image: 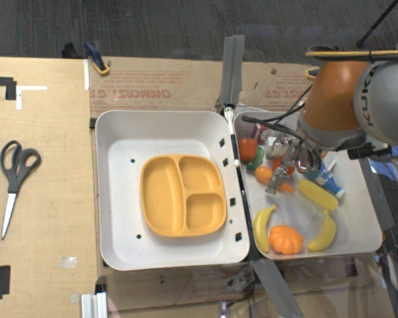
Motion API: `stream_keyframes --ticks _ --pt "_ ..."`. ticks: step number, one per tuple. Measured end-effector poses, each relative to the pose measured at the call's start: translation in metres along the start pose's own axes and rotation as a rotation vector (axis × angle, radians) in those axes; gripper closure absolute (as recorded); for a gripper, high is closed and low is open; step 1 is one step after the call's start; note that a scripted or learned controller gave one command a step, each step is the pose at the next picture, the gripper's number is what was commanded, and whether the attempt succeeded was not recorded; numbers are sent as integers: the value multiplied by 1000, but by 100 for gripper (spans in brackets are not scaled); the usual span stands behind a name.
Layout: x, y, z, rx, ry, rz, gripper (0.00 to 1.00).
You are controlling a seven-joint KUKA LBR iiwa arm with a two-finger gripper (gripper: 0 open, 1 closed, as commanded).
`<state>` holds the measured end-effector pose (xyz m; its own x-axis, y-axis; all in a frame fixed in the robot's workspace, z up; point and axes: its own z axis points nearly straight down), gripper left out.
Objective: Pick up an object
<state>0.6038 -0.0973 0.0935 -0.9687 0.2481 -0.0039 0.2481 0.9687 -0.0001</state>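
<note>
My pincer (276,181) hung low in the right bin (358,234), and I could not tell whether it was apart or together; clutter blurred its tips. My own wrist hid the bin's far corner. Just beside the tips lay small orange pieces (264,173), hard to make out, and a red item (248,150) beyond them. Nearer the camera I counted two bananas (264,225) (324,233) flanking one orange pumpkin (285,239). A yellow corn-like piece (317,193) lay to one side. One yellow divided plate (183,195) sat in the left bin (113,177), well apart.
</note>
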Motion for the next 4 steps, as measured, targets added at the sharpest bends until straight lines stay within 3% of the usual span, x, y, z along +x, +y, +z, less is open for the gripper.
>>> stream_keyframes --ticks 1,2,3,4 --pt "-1 1 -11 1 -5 -3 100" --pt "-41 41 -99 0 -1 233 100" --pt "8 103 -176 0 1 318 100" --pt "64 119 -184 3 4 487 100"
